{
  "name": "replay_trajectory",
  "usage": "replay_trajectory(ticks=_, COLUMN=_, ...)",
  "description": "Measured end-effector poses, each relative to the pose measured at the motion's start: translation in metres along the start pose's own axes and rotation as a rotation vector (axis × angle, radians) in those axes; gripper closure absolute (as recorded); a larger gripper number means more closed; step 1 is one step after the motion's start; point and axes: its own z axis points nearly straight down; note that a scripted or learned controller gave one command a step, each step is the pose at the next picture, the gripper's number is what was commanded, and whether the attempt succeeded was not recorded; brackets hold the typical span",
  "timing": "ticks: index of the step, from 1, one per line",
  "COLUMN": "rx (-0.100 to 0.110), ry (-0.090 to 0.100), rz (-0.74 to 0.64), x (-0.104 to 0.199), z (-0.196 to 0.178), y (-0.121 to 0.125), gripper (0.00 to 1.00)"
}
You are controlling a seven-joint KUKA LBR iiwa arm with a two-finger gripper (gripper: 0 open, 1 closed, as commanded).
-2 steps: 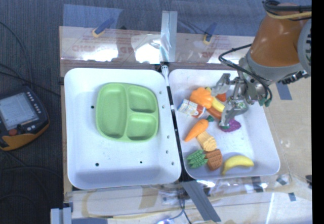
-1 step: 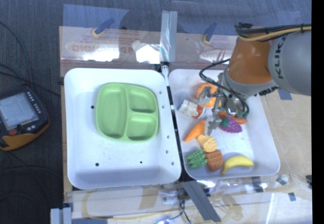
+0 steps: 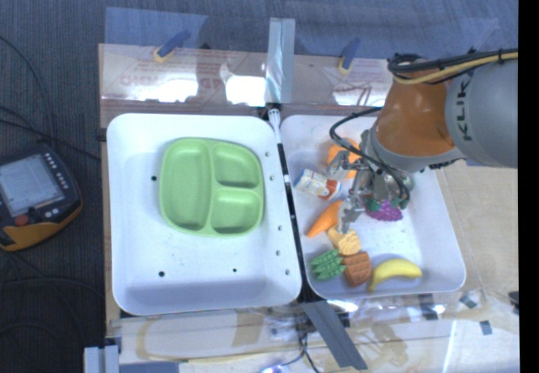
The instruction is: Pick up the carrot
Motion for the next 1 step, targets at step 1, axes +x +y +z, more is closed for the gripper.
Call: replay_trajectory(ticks=1, rx=-0.006, ry=0.003, rz=0.303, x=0.0061, z=0.0029, y=0.0090, gripper=0.00)
